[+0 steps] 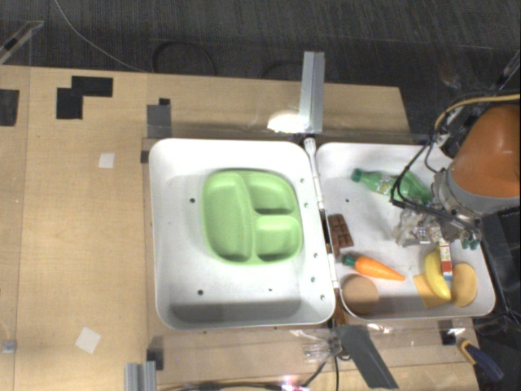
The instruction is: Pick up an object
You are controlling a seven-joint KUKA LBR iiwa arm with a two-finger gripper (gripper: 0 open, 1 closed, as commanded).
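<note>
Camera view: one green sectioned plastic plate [250, 216] lies in the left white bin [175, 300]. Right white bin [366, 160] holds one green bottle [389, 183], chocolate bar [339, 230], orange carrot [376, 268], brown egg [360, 292], yellow banana [435, 277] and potato [465, 284]. Gripper [426, 231] hovers above the banana; whether it is parted or closed, I cannot tell.

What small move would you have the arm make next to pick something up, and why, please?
Probably a short descent. The gripper hangs in the right bin, just above the banana and the small red-and-white item beside it. Nothing shows between its fingers, so lowering onto one seems the likeliest step.
</note>
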